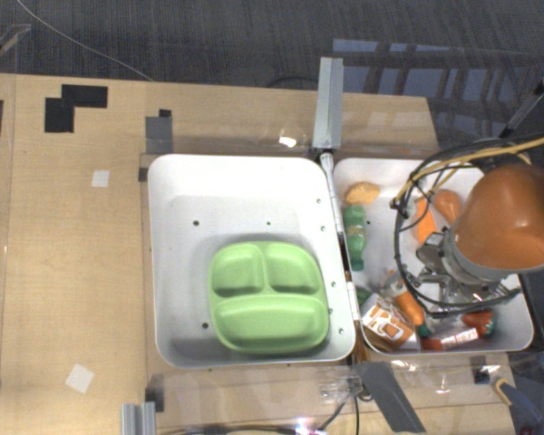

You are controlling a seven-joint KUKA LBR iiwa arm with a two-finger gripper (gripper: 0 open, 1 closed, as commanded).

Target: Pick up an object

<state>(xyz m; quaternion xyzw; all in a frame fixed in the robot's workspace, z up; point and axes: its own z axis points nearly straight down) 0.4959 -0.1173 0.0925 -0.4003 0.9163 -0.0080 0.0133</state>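
Note:
The right bin holds several small objects: a tan potato-like piece, green items, an orange carrot-like piece, an orange and white packet and a red item. The arm's orange band hangs low over this bin and hides the middle of it. The gripper reaches down among the objects near the bin's front, its tips hidden by the wrist and cables.
The left bin holds a green three-compartment tray toward its front. A grey metal post stands between the bins at the back. Black cables loop around the wrist. Wooden bench lies to the left.

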